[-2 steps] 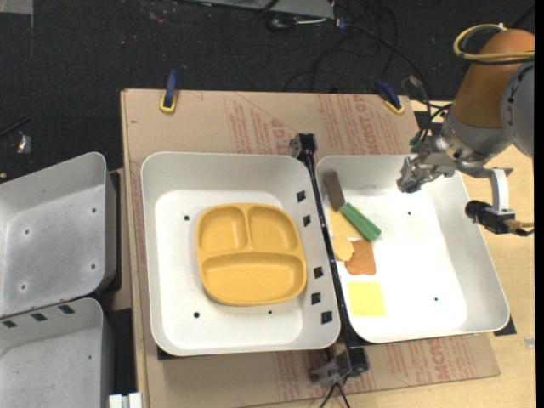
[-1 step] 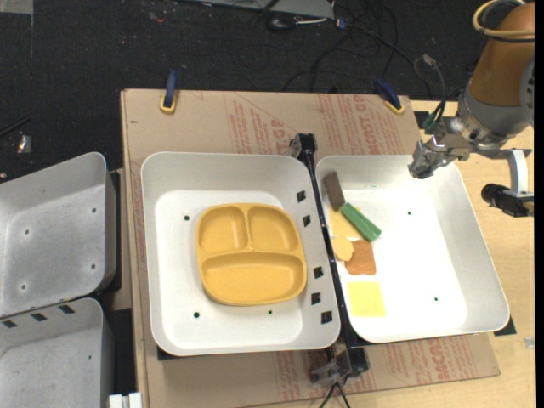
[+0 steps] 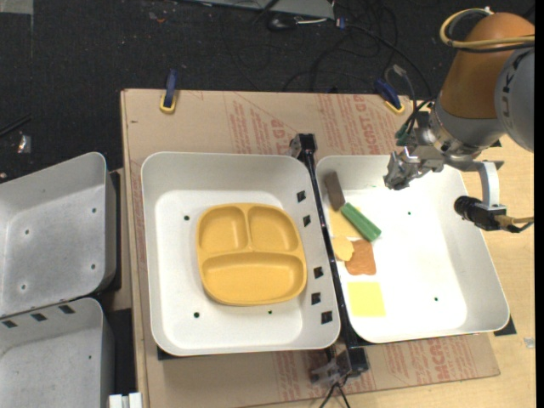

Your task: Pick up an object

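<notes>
Gripper (image 3: 398,177) is hovering over right bin (image 3: 442,270), open/shut can't tell; should be centring over nearby green block (image 3: 361,223) & closing across its narrow width, avoiding pale slice (image 3: 342,247).

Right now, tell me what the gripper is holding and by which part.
Nothing that I can see. The gripper is over bare floor of the right bin, apart from the green block and yellow square.

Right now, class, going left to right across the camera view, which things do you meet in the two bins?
Yellow divided plate → dark grey bar → green block → tool. The yellow square and orange piece share the green block's span, so they are left out.
</notes>
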`<action>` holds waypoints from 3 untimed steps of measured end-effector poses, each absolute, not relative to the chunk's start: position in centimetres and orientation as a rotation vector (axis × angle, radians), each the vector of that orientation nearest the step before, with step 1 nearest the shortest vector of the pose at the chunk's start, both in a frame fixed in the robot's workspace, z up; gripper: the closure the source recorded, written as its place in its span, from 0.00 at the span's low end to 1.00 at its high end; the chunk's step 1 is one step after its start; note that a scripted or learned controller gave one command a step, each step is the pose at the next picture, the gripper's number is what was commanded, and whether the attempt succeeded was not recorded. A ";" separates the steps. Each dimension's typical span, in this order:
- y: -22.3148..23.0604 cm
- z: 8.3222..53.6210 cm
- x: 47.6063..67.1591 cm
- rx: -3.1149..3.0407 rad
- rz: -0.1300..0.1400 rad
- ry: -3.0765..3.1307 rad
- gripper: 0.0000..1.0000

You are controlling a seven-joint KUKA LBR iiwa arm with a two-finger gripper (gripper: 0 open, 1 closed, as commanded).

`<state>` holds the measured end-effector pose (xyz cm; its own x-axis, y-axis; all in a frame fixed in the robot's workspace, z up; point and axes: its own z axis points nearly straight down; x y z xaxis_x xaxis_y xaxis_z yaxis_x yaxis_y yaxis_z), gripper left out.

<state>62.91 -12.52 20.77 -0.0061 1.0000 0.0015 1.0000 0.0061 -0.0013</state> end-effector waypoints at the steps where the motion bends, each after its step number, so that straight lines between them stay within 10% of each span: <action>1: -7.5 22.3 61.9 -2.213 -0.001 -2.228 1.00; 3: 3.2 21.6 59.1 -2.210 0.000 -2.229 1.00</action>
